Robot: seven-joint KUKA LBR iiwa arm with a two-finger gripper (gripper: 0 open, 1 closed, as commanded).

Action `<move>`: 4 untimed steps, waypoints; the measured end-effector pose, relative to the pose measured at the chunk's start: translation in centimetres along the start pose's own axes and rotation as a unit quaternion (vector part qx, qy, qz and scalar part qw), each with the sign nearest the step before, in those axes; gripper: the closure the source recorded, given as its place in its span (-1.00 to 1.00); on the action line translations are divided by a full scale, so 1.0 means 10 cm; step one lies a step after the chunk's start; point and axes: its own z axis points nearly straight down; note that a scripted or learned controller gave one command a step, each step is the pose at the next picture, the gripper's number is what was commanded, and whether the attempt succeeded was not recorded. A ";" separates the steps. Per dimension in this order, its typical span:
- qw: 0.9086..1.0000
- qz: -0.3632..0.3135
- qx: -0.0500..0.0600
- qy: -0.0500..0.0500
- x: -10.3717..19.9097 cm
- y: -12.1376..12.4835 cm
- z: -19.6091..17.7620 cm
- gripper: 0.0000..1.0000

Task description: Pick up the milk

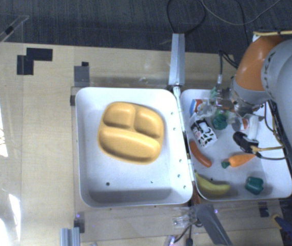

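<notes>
Dark ribbed carpet runs behind a pale wooden bench point(27, 152) that carries two shallow white bins, and I reach in from the right over the right bin point(284, 188). The milk point(203, 132) lies in that bin's upper left part, close to the wall shared with the left bin point(92, 188): a small carton with a black-and-white cow pattern, boxy and flat-sided, tipped over with its long axis slanting down to the right. My gripper point(227, 106) hangs above the bin's far end, so the carton sits just down and to the left of it, near but apart. Whether my hand is open or closed I cannot tell. I judge a short shift that way comes next. Around it lie smooth plastic things: a red sausage point(201, 155), a yellow banana point(212, 185), an orange carrot point(240, 160), a green block point(254, 184). A glossy yellow bread-shaped mould point(130, 132) rests in the left bin.
</notes>
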 end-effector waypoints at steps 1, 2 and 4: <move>0.999 0.033 0.001 -0.002 0.11 -0.06 0.24 -1.00; 1.000 0.030 0.001 -0.002 0.11 -0.04 0.15 1.00; 0.996 -0.088 0.010 0.001 -0.56 -0.48 0.25 -1.00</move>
